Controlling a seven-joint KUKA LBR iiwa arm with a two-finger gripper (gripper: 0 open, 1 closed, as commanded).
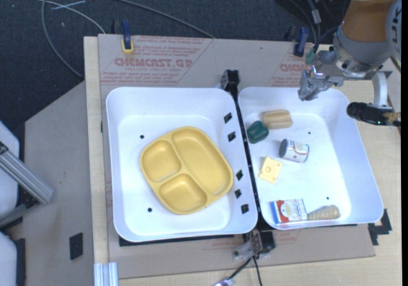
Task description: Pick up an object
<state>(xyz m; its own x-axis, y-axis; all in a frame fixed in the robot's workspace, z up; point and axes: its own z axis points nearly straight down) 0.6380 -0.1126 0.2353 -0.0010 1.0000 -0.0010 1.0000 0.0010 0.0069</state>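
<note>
**Six objects in play, end effector parked at the far rim**

Six candidates lie across the two shallow white bins. The right-hand white bin (357,170) carries five of them: a tan rounded block (276,119), a dark green lump (257,130) touching its left end, a small white can lying on its side (294,150), a yellow cheese-like wedge (271,169), and a flat red-and-white packet (288,209) near the front rim with a tan cone-shaped piece (325,213) just beside it. The left-hand white bin (121,170) holds a yellow three-compartment plastic tray (185,169).

The end effector (310,92) hangs over the right bin's far edge, well apart from everything, and nothing sits in it. Whether its fingers are apart or together cannot be made out; they are small and dark here.

The smart play, judging from this layout, is the white can: it stands clear of its neighbours, so a straight descent across its narrow width should avoid nudging anything. The block and green lump crowd each other, a riskier grab.
</note>
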